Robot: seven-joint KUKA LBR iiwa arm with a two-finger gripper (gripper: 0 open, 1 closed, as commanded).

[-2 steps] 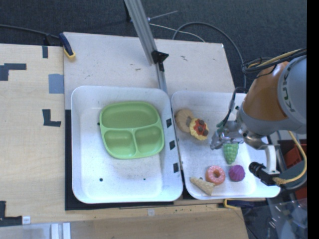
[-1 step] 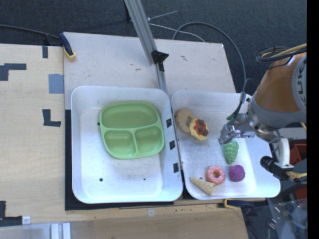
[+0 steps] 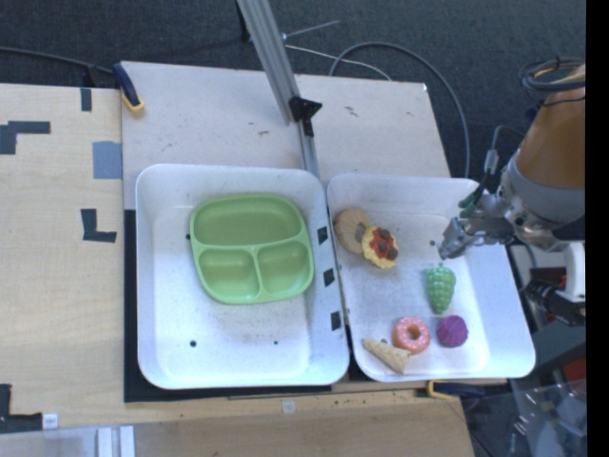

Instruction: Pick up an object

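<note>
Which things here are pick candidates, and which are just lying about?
Candidates, right bin: green grapes nearest the gripper, pink donut, purple piece, cookie, yellow-red pastry, wedge.

Lying about: green tray in left bin.

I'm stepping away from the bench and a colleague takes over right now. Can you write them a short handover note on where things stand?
Gripper: over the right bin, just above the green grapes; nothing visibly between its fingers, and whether they are open or shut is unclear.
Right bin: cookie and yellow pastry with red topping near its left wall; pink donut, purple ball and a tan wedge toward the front.
Left bin: green divided plate.
Done: nothing lifted yet.
Left: grasp one object, probably the grapes, and raise it.
</note>
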